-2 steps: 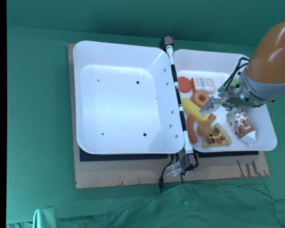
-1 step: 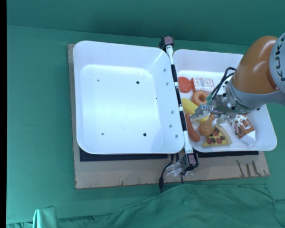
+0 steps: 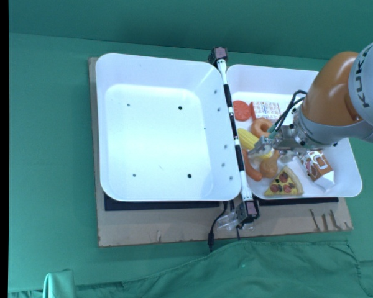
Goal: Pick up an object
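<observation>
Left bin [image 3: 112, 73]: white, a few dark specks on its floor, no toys in it. It sits on a cardboard sheet [image 3: 174, 231] over the green worktop [image 3: 50, 135]. A black-and-white rail [image 3: 231, 123] runs between the two bins.

Right bin [image 3: 286, 76] holds all the toys, crowded at its left side near the rail: red slice [image 3: 241, 110] at the top, a small printed card [image 3: 267, 109] beside it, a donut [image 3: 261, 128] below, yellow corn [image 3: 246, 139], an orange carrot-like piece [image 3: 252, 171] along the rail, an orange ball [image 3: 269, 167], a pizza slice [image 3: 284, 183] at the bottom, and a house-shaped box [image 3: 317, 165] further right.

The tool [image 3: 265, 146] is low over the pile, between donut and ball, with something yellowish just at its tip. Too small and cluttered to tell if it is open or closed, or whether anything sits in it.

Step, as I judge it: descent or grasp attempt on a toy in the middle of the cluster, likely the corn or the ball. No lift to be seen; nothing is clear of the bin.

Next move calls for closing on one toy alone, neighbours touch or nearly touch here, then a straight lift. Risk: round ball slips out, or donut gets dragged along.
</observation>
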You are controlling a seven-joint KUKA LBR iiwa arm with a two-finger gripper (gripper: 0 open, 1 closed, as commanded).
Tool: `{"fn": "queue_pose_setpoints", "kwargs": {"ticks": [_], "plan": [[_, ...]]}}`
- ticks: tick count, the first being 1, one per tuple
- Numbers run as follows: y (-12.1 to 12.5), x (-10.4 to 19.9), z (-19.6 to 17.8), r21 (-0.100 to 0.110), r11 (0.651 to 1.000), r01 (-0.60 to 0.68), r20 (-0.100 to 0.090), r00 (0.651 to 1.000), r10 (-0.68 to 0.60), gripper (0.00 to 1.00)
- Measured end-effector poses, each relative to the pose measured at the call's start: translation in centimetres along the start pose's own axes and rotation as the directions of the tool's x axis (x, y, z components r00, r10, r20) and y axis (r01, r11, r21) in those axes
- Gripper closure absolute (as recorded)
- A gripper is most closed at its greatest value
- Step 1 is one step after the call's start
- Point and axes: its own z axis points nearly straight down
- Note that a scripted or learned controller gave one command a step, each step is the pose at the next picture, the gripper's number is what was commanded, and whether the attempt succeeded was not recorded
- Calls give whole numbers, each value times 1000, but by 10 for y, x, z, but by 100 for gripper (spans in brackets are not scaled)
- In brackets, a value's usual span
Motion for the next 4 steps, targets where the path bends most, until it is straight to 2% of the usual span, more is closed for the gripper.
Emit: {"fn": "queue_pose_setpoints", "kwargs": {"ticks": [1, 2, 3, 4], "plan": [[2, -1, -13, -9, 1000, -2, 2, 1000, 2, 100], [4, -10, -76, 7, 1000, 5, -4, 1000, -5, 100], [-2, -6, -129, 5, 1000, 6, -4, 1000, -6, 100], [6, -14, -189, 5, 1000, 6, -4, 1000, -6, 100]]}}
